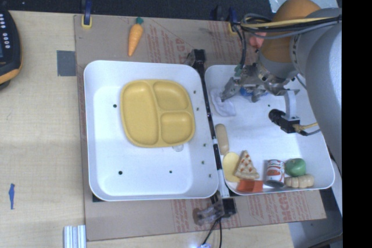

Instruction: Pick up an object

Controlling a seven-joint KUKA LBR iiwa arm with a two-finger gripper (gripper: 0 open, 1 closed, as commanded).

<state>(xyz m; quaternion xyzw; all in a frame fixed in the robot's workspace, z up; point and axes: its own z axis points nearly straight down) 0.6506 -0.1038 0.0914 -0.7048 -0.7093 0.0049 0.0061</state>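
My gripper [240, 93] hangs low over the far left part of the right bin [261, 136]. Its fingers stand open, with nothing between them. A pale, see-through object [224, 107] lies on the bin floor just below the left fingertip [226, 93]. Toy food sits along the near side of this bin: a beige stick [221, 137], a yellow piece [231, 164], a pizza slice [247, 166], a red block [250, 186], a small can [274, 171], a green ball [296, 166] and a tan peanut shape [299, 182].
The left bin [104, 177] holds a yellow divided plate [157, 112]. A toy carrot [135, 36] lies on the cardboard behind it. A black cable fitting [285, 120] hangs from the arm over the right bin. A handset [8, 46] sits at the left edge.
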